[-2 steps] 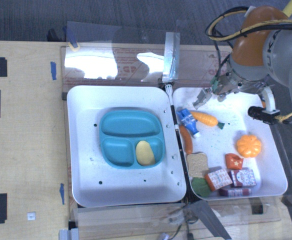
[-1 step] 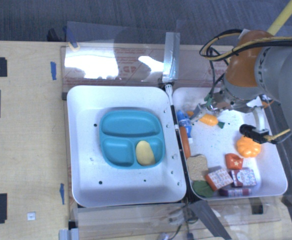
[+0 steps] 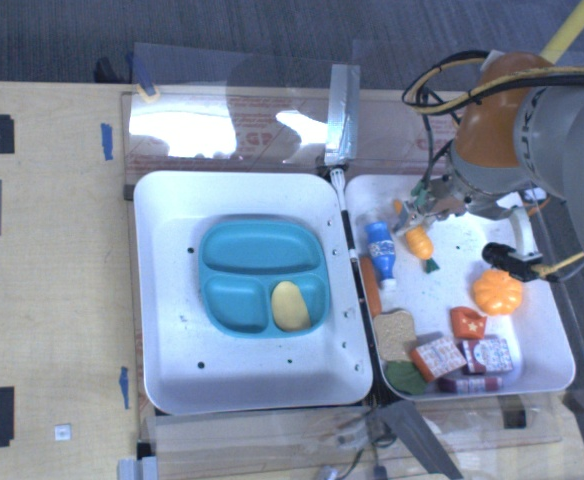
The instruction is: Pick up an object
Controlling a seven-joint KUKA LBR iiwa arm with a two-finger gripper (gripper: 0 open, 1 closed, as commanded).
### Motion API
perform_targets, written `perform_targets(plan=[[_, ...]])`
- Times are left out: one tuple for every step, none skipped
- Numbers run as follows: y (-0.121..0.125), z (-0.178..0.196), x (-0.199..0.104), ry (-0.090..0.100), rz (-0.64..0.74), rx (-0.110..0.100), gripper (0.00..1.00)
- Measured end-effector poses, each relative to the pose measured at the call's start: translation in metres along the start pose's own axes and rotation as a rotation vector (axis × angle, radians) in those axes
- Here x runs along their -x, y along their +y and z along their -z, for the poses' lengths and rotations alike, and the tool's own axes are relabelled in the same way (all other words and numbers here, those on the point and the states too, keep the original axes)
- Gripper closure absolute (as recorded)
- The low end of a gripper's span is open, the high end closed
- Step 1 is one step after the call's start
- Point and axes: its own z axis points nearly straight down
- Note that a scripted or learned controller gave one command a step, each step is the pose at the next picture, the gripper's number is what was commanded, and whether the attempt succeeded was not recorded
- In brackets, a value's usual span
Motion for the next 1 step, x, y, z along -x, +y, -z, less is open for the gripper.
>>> perform_targets(plan=[[0.0305,0.0915,-0.0306,0.002,-0.018,0.001,1.0]])
